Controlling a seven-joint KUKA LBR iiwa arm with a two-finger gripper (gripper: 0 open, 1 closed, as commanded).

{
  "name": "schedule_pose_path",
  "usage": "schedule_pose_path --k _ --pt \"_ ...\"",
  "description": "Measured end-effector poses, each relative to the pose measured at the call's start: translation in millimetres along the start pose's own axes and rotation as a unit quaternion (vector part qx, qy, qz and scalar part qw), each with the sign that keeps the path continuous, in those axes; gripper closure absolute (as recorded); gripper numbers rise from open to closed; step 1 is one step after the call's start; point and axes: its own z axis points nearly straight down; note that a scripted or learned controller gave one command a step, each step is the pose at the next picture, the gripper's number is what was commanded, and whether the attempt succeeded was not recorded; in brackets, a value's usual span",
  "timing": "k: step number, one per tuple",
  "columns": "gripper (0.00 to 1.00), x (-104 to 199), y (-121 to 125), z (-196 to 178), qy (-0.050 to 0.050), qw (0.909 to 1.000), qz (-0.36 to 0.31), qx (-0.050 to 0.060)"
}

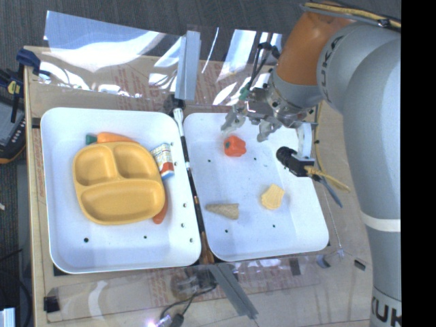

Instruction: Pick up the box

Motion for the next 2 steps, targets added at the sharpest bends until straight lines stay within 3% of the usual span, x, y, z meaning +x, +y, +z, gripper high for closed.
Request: schedule_pose_path --k 1,2 --pt "0.00 22.4 0.3 124.9 0.000 0.9986 -0.052 -0.001" --pt "0.00 -16.0 31.1 83.7 0.000 0.9999 0.013 -0.002"
